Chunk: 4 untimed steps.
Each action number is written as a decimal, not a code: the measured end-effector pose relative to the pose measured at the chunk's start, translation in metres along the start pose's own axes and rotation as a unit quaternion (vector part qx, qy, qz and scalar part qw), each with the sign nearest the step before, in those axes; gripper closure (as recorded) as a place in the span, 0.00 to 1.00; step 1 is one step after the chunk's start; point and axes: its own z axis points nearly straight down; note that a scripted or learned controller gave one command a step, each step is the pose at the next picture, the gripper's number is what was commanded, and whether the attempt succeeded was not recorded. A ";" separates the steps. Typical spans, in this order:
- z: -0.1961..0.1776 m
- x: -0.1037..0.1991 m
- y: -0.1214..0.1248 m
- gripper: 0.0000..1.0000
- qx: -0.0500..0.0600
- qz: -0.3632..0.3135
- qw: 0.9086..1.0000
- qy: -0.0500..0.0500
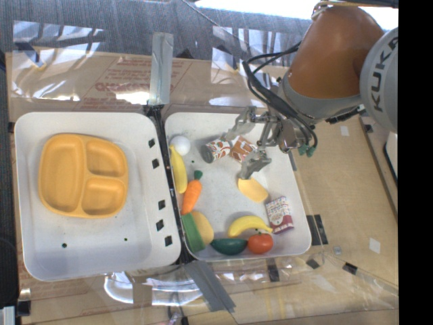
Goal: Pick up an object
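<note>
Camera view looking down, and the likely target is the small printed can (226, 149) lying on its side in the upper part of the right bin (298, 202), right under the claw (256, 144). It looks light and stiff, but round and smooth, so I'd expect it to roll or squirt out unless it's pinched across its short width, near the middle. The claw hangs over the can with its fingers spread, one toward the upper left and one by the can's right end; nothing sits between them, so no grip yet. Just below lies a pale yellow wedge (253, 190), flat and probably slippery. Further down, a red and white packet (279, 213), a banana (247, 225), a tomato (260, 243) and a dark green vegetable (229, 246) crowd the bottom edge. Along the left wall: a white ball (180, 144), a carrot (192, 196). Over in the left bin (27, 249), a yellow divided tray (82, 175) sits alone on the desk's other side.
</note>
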 end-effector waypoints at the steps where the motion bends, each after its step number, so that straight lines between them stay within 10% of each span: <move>1: 0.126 -0.026 -0.003 0.00 -0.002 -0.024 1.000 0.005; 2: 0.168 -0.073 -0.001 0.00 0.001 -0.104 0.995 0.001; 3: 0.044 -0.055 -0.089 0.00 0.003 -0.130 0.991 -0.006; 4: 0.165 0.011 -0.101 0.00 -0.003 -0.135 0.991 0.004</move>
